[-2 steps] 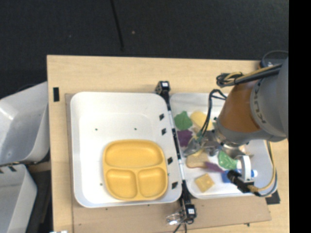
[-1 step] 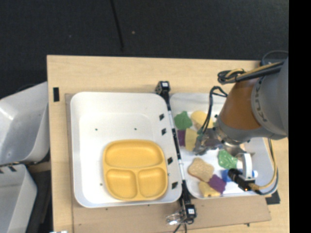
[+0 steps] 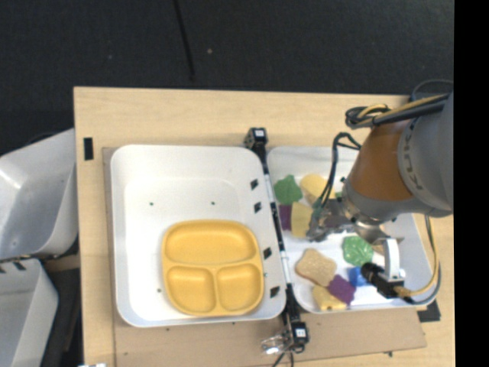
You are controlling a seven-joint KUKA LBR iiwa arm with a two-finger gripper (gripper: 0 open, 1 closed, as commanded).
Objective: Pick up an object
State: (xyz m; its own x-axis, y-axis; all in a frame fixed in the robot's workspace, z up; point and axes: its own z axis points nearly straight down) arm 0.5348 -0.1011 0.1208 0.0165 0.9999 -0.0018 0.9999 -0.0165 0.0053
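The right bin (image 3: pixel 405 300) holds several small toy foods: a green leafy piece (image 3: pixel 287 189), a yellow piece (image 3: pixel 313 184), a purple piece (image 3: pixel 286 217), a tan bread slice (image 3: pixel 315 267), a green piece (image 3: pixel 357 248), a purple block (image 3: pixel 341 290), a blue block (image 3: pixel 355 275) and a yellow piece (image 3: pixel 327 302) at the front. My gripper (image 3: pixel 325 226) hangs low over the bin's middle, beside a yellow block (image 3: pixel 302 222). The grey arm with its orange band (image 3: pixel 382 167) covers the bin's back right.
The left bin (image 3: pixel 153 182) holds a yellow three-compartment tray (image 3: pixel 212 267) toward its front. Black clips (image 3: pixel 255 137) sit along the divider between the bins. A black and yellow cable (image 3: pixel 382 277) trails from the wrist over the right bin's front corner.
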